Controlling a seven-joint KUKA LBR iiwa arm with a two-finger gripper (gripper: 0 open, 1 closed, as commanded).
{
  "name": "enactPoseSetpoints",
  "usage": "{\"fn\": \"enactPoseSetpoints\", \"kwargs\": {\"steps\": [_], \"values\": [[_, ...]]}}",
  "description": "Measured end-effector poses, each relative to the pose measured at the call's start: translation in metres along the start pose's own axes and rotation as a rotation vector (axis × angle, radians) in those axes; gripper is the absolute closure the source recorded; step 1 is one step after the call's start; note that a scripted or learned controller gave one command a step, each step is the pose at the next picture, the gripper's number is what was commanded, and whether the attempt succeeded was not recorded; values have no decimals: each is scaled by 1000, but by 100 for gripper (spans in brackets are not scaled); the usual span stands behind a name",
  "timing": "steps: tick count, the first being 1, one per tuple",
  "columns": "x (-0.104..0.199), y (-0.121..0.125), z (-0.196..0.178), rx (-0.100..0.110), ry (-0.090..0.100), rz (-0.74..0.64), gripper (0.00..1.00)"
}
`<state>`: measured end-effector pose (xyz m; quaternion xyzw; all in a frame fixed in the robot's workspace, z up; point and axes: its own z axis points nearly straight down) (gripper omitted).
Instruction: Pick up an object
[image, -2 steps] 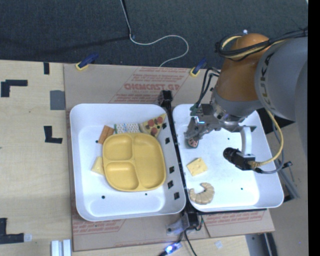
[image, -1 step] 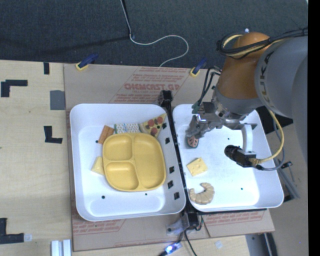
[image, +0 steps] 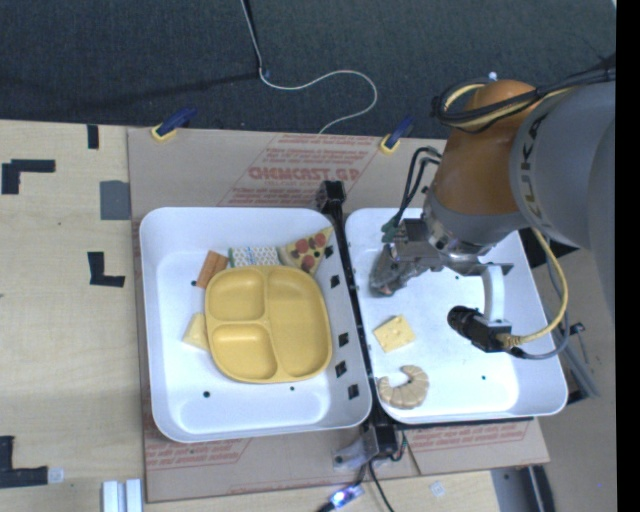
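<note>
Looking down from the camera view, the end effector (image: 388, 278) sits low over the upper left part of the right bin (image: 520, 395); whether it is open or shut cannot be told, and nothing is seen in its grasp. Just below it lies a yellow cheese wedge (image: 393, 333), near but apart. Nearer the front rim rests a curled tan pastry (image: 403, 386). The wedge is probably light, stiff plastic, a little slick; pinching across its flat sides looks best.

Yellow divided plate (image: 268, 322), white bins (image: 160, 260), pale yellow cheese wedge (image: 393, 333), tan croissant (image: 405, 385), orange-banded grey arm (image: 520, 160)
</note>
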<state>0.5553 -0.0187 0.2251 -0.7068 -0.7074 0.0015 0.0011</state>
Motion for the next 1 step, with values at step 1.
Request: {"fn": "enactPoseSetpoints", "kwargs": {"steps": [1], "values": [[-3,2,-4,-2,1,-1,100]]}}
